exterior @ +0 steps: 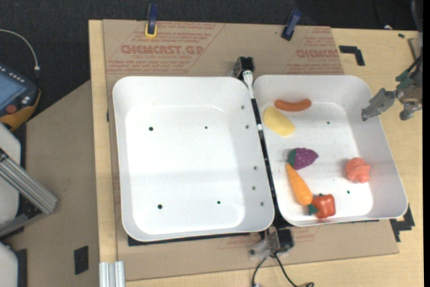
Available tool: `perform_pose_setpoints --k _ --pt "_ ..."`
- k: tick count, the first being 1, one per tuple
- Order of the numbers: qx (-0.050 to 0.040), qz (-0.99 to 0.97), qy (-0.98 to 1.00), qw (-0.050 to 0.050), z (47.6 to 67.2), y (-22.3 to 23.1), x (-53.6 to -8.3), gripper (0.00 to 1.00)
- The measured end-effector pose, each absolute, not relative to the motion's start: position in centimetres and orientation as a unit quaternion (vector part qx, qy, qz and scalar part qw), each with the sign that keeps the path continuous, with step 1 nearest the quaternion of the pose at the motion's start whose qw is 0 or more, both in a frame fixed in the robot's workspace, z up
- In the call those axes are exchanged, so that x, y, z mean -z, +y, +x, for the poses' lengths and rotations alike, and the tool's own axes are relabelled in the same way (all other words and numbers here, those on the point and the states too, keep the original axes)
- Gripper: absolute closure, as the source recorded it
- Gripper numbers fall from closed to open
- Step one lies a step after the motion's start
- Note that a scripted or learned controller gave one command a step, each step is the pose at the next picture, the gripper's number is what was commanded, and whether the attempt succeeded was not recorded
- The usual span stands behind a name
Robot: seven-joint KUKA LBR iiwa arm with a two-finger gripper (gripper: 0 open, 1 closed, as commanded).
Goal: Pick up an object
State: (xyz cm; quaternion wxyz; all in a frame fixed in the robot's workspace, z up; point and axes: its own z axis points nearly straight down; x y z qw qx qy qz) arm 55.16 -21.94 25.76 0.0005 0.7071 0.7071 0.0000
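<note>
Six toy foods lie loose in right bin (376,144), ready for picking: sausage (293,104) near far edge, lemon (278,121), grapes (303,157), carrot (299,185), pepper (324,205) near front edge, pink piece (357,170). Gripper (393,106) hovers over right rim, spread open, gripping nothing.

The hand (392,107) reaches in from the right edge, its two grey fingers spread apart and holding nothing.

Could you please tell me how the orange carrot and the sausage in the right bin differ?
The orange toy carrot is tapered with a green tip; the reddish-orange toy sausage is rounded at both ends. The carrot lies diagonally near the front; the sausage lies crosswise near the back. Both rest in the right white bin.
</note>
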Motion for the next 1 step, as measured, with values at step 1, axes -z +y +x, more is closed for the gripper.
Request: perform_pose_setpoints --k 1 --pt "0.0003 0.706 0.708 0.0 61.48 -22.26 -15.47 0.0"
